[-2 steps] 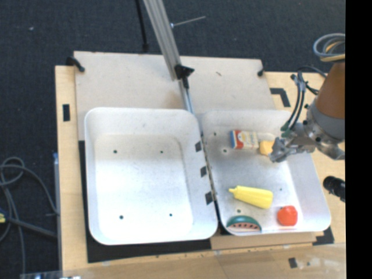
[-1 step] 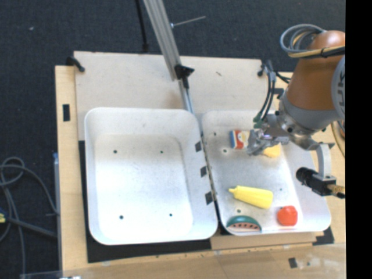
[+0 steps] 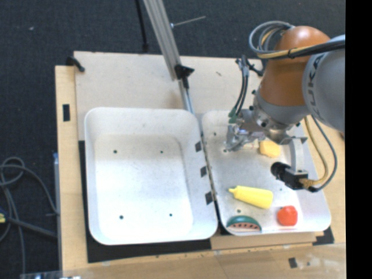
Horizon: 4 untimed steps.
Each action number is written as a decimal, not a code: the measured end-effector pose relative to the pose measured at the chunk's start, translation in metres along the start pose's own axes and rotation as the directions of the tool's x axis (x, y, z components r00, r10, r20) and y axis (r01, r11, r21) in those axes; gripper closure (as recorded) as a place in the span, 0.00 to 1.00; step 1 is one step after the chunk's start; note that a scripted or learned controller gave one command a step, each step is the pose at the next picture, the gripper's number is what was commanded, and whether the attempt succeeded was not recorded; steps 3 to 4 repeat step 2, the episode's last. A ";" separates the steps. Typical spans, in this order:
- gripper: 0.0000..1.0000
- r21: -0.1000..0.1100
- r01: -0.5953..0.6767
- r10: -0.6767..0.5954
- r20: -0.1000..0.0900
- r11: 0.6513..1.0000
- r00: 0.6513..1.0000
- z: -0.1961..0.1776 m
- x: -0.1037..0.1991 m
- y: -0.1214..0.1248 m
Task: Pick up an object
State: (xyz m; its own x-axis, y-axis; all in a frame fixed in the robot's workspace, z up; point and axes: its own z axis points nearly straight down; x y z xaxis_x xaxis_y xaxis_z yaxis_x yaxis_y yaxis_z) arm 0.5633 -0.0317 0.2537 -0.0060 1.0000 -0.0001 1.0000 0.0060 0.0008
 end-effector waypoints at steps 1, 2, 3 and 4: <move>1.00 -0.001 0.000 0.000 0.000 1.000 1.000 0.010 0.051 0.020; 1.00 -0.001 0.002 -0.002 -0.002 1.000 1.000 0.000 0.105 0.029; 1.00 -0.001 0.002 -0.002 -0.002 1.000 1.000 0.000 0.105 0.029; 1.00 -0.001 0.002 -0.002 -0.002 1.000 1.000 0.000 0.105 0.029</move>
